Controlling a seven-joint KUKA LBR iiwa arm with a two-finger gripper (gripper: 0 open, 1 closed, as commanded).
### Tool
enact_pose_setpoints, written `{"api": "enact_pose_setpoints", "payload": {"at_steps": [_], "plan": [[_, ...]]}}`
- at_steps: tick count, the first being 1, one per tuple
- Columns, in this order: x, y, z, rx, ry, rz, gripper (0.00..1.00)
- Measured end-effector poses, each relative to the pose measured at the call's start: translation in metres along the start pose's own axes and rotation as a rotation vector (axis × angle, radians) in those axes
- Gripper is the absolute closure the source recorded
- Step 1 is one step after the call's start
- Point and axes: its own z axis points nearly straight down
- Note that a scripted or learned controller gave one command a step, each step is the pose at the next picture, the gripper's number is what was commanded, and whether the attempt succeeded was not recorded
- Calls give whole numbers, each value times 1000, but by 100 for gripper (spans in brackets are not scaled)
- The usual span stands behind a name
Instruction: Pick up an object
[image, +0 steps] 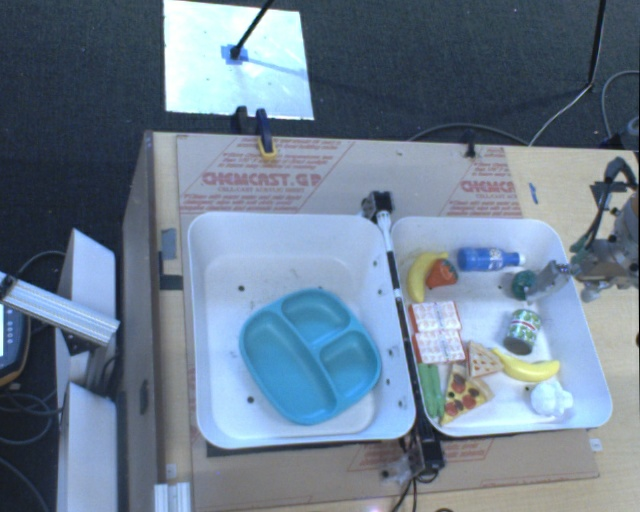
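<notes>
The right bin (585, 345) holds several small items: a blue bottle (490, 260), a yellow and red fruit piece (430, 272), a dark green round thing (522, 286), a small can (522, 328), a banana (528, 368), a white lump (551, 400), two pizza slices (468, 385), a checkered card (437, 331) and a green pod (430, 385). My gripper (552, 274) reaches in from the right over this bin's far right part. Its tip is just right of the dark green thing. Nothing shows held in it.
The left bin (215, 300) holds a blue divided plate (310, 355). A ridge (395, 290) separates the two bins. The arm's wrist and cables (610, 245) hang over the bench's right edge. Brown board surrounds the bins.
</notes>
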Motion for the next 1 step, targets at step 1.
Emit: {"api": "enact_pose_setpoints", "payload": {"at_steps": [1], "plan": [[44, 72, 74, 1, 1, -1, 0]]}}
